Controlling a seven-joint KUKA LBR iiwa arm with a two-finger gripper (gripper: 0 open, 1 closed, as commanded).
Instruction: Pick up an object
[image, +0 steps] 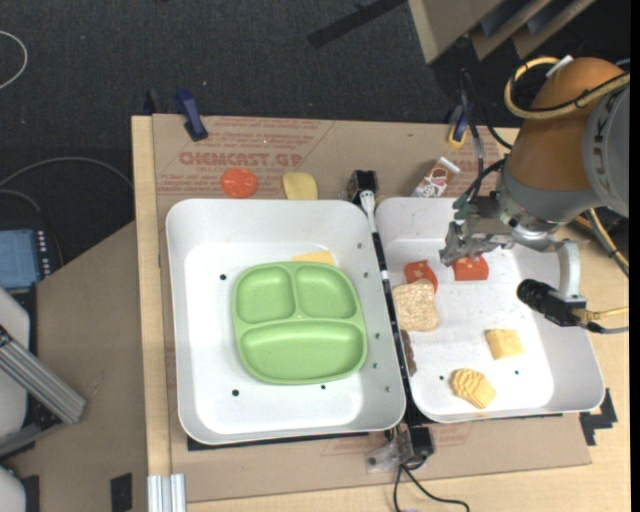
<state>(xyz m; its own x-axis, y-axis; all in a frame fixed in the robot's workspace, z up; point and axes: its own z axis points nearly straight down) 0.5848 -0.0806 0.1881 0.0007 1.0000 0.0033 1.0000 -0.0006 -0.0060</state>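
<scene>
In the right bin (560, 395) lie a red block (420, 272), a second red block (471, 268), a tan bread slice (415, 306), a yellow cheese wedge (504, 343) and a ridged yellow piece (472, 387). My gripper (464, 246) hangs low over the bin's far part, directly above the second red block and touching or nearly touching its top. Whether that block sits between the gripper's parts is not visible from this angle. The grey wrist and orange band (560, 120) rise behind it to the right.
The left bin (190, 300) holds a green divided plate (298, 322) and a pale yellow piece (315, 257) behind it. On the cardboard beyond the bins sit an orange disc (239, 182), a yellow lump (299, 186) and a small carton (433, 180). Blue clamps (190, 115) grip the board's far edge.
</scene>
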